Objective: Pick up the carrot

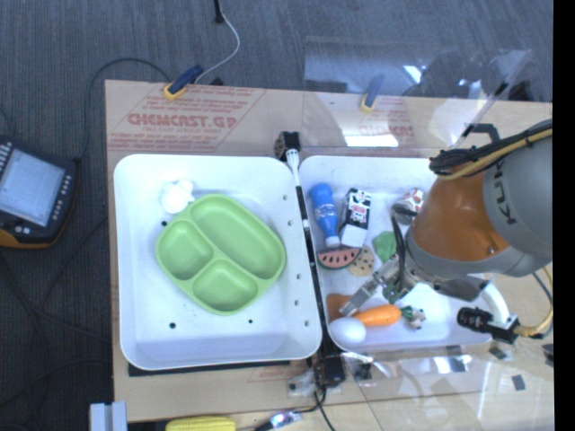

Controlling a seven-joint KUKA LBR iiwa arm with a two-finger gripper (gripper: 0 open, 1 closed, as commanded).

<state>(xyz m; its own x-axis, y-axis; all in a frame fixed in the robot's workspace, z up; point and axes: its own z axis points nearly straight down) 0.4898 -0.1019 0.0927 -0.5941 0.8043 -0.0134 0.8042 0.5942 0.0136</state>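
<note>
The carrot [377, 315] lies on its side near the front edge of the right bin [440, 338], its orange body pointing left and its green top [413, 313] to the right. Just left of it sit a white egg [348, 331] and a small brown piece [335, 304], close enough that a wide sweep would likely nudge them.

The arm [467, 218] reaches in from the right and bends down over the right bin, so its wrist hangs over the front half where the carrot rests. The pincer [384, 285] sits just above and behind the carrot, its metal fingers [367, 292] angled down toward the carrot's left part. Whether the fingers are spread or pressed together cannot be told from this view, and nothing is seen held between them; the carrot appears to lie on the bin floor.

The other toys are crowded farther back: a blue bottle [322, 209], a small black and white carton [358, 210], a watermelon slice [337, 259] and a green piece [385, 244]. That leaves the carrot fairly open from above, which suits a downward approach.

The left bin [144, 330] holds a green divided plate [220, 253] and a small white object [175, 194] at its far left corner, well apart from the work.

Judged from this, the grasp is not yet made, and the pincer needs to settle across the carrot's narrow width.
</note>
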